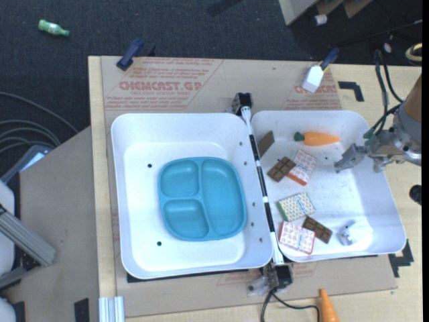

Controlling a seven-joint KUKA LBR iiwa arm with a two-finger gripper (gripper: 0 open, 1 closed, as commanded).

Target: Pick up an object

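Observation:
The right bin [375, 200] holds several small items. An orange toy carrot [320, 138] lies at its back. A brown chocolate bar [282, 169] and a white-and-pink packet [303, 166] sit left of centre. A green-checked packet [295, 206], a pink packet [295, 237] and a second chocolate bar [317, 229] lie near the front left. My gripper [362, 162] hangs over the right part of this bin, right of the carrot. Its fingers are open and nothing is between them.
The left bin [127, 180] holds a blue divided plate [201, 198]. A small brown piece [266, 141] lies by the right bin's left wall, and a small silvery item [346, 234] sits near its front. Black cables [382, 89] run behind the arm.

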